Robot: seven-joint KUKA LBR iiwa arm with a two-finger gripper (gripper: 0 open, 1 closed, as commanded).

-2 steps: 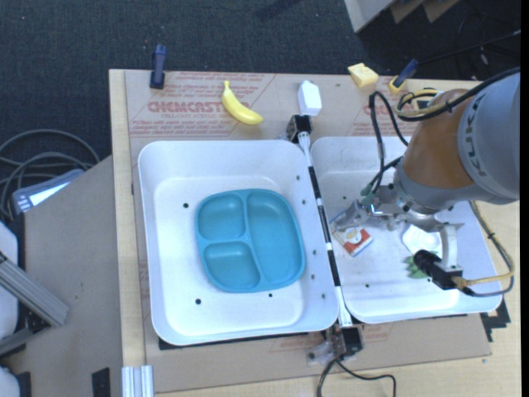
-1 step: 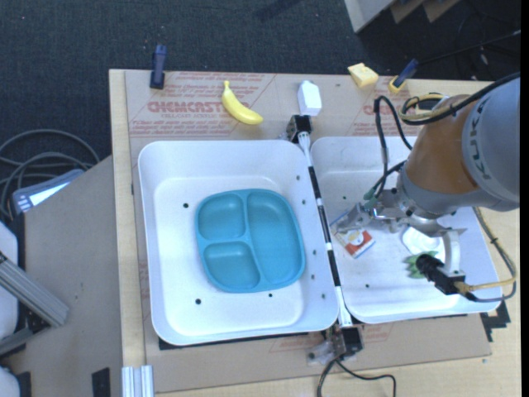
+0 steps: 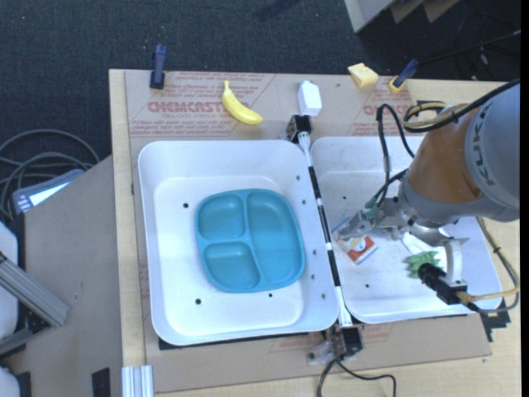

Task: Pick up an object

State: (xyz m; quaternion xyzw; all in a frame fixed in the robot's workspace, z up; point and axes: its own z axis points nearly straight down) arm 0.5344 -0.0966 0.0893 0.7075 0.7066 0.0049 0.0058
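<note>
Claw [image 3: 351, 226] by the right bin's [image 3: 347, 168] left wall.
I can't tell its grip (red-white card [image 3: 361, 250] just beside); the bin's far corner lies bare.

The arm [image 3: 488, 164] is a thick, rounded tube, grey over the far right edge of the right bin [image 3: 351, 160], with a broad orange band [image 3: 442, 168] further in. Past the band it narrows to a silvery metal gripper [image 3: 357, 226] above that bin's floor. Thin black cables [image 3: 384, 139] loop beside the band, over the bin's back wall.
</note>
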